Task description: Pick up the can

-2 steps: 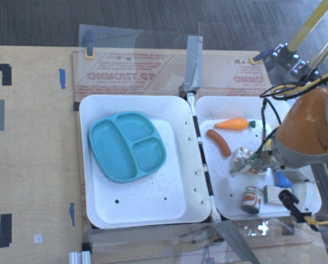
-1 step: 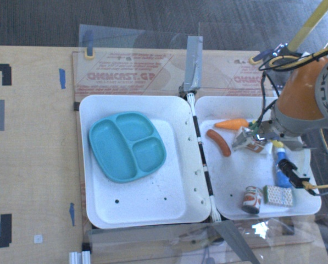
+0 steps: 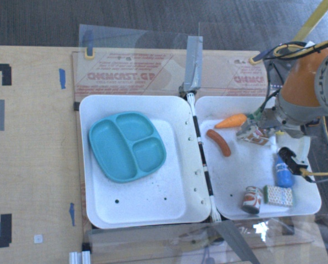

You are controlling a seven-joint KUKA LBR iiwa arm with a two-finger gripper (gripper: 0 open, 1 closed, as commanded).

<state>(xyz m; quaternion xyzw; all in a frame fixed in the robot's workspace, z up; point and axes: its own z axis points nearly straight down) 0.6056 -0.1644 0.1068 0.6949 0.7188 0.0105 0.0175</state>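
Over the right bin [image 3: 309, 205], the gripper [image 3: 255, 133], fingers unreadable, hovered far from the can [image 3: 252, 199]; approach remained.

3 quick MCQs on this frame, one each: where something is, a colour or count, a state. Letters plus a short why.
1. Where is the can?
A. right bin, near front edge
B. left bin, on the tray
C. on the bench outside the bins

2. What colour is the divided tray?
A. red
B. teal
C. yellow

3. How does the can lie relative to the gripper?
A. between its fingers
B. lifted above the bin
C. resting in the bin, apart from the gripper

Answers: 1 A, it sits beside the green sponge in the right bin. 2 B, teal, three compartments. 3 C, the gripper is further back, near the carrot.
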